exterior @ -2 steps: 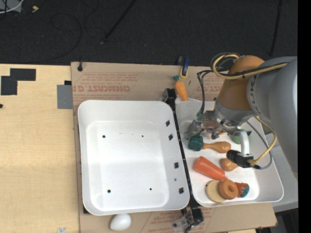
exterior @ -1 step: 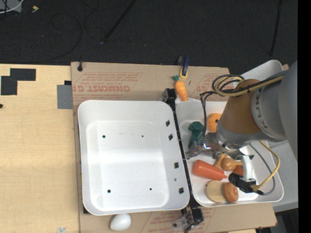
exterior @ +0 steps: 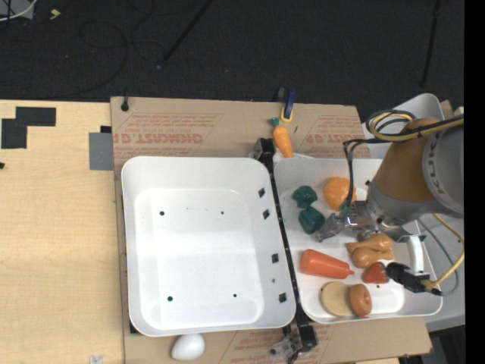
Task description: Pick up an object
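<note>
From my seat I see the claw (exterior: 333,228) low inside the right bin (exterior: 413,303), near its middle, but I cannot tell how it is set. Two dark green pieces (exterior: 309,209) lie just to its left toward the bin's inner wall, an orange ball (exterior: 336,192) just behind it, and a tan lump (exterior: 370,248) just in front. The orange carrot (exterior: 324,263) lies nearer the front edge, beside the inner wall.

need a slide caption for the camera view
Gripper low in the right bin beside two teal pieces and an orange carrot.
</note>
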`<state>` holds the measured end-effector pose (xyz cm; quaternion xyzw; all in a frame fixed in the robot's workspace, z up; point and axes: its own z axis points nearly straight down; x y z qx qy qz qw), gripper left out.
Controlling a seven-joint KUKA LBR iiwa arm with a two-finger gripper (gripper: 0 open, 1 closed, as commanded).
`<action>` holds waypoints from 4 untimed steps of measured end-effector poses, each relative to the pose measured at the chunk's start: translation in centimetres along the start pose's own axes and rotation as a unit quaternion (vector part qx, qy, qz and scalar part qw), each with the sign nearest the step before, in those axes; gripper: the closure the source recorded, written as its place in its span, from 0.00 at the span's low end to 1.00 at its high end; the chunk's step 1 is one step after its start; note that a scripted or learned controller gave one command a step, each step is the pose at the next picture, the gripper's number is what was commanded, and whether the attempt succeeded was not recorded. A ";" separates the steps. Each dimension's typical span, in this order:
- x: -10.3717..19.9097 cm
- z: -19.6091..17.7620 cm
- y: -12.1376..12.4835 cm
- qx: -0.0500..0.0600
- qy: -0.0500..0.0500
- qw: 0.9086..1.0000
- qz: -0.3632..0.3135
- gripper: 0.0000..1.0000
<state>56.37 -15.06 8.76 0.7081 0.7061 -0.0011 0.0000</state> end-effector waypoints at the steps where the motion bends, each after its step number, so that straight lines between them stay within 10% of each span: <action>1: -3.0 -0.2 8.6 -0.005 0.003 1.000 -0.006 0.00; 2: -3.2 -1.0 8.1 0.001 0.001 1.000 -0.005 1.00; 3: 1.1 -9.5 8.2 -0.004 0.001 1.000 -0.004 1.00; 4: 9.7 -10.0 3.9 0.002 0.003 1.000 -0.005 1.00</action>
